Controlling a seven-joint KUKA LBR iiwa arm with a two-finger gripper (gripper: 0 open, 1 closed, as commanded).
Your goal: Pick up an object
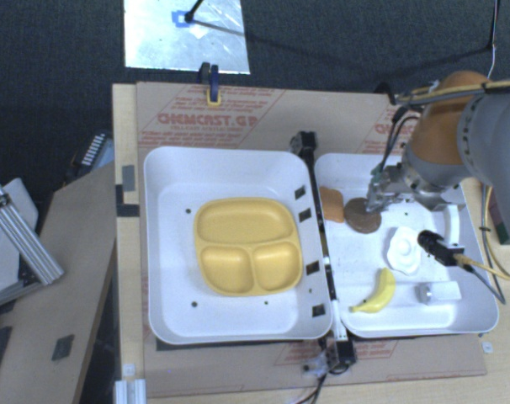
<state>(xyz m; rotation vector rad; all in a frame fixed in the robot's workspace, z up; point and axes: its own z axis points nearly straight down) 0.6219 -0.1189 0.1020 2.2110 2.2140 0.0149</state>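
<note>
My gripper (379, 197) hangs low over the back left part of the right bin (474, 314). Just below and left of it lies a brown round disc (362, 216), touching or nearly touching the gripper's tip. An orange-brown piece (331, 203) rests against the bin's left wall beside the disc. In the middle of the bin sits a white lumpy object (402, 251). A yellow banana (376, 294) lies toward the front. The arm's body hides the bin's back right part.
The left bin (167, 310) holds a yellow divided plate (243, 245). A small grey piece (424, 293) and a white block (446, 290) lie at the right bin's front right. A ridge (316, 234) with black clips separates the bins.
</note>
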